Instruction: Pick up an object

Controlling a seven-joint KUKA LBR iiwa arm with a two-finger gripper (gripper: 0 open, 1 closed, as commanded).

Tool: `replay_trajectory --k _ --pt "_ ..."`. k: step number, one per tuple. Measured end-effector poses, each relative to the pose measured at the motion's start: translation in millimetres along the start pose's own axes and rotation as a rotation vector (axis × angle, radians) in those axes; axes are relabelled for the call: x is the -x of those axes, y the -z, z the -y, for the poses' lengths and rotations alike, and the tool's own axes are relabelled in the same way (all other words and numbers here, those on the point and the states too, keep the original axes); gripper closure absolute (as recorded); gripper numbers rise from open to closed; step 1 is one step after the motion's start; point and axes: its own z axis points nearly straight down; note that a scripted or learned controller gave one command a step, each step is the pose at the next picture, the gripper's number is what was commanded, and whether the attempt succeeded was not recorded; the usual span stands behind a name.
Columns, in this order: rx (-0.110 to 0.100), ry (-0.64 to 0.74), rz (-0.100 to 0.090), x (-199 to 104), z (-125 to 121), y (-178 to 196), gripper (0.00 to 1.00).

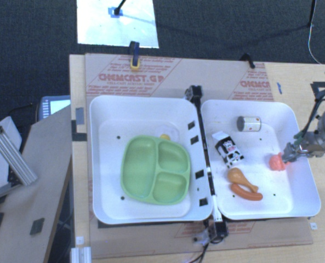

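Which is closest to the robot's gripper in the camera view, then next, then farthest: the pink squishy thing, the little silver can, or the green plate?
Counting from the gripper at the right bin's right side:
1. The pink soft lump, right beside the gripper's tip.
2. The small silver can, lying on its side at the back of the right bin.
3. The green divided plastic plate, over in the left bin.

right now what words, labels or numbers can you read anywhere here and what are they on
"CHEMCAST G P" in red, on the protective sheet behind the left bin; the last letters are blurred, so that part is uncertain.
The same red print shows on the sheet behind the right bin, cut off and too partial to read.
The small can has a label too blurred to read.
The black and white carton has markings too small to read.
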Motion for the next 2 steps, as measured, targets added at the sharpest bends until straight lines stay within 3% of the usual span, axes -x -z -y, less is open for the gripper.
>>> replay_trajectory --k 1,2 --pt "-0.003 0.000 -0.001 0 -1 15 1.00" --pt "-0.005 0.005 -0.005 -54 -3 6 1.00"
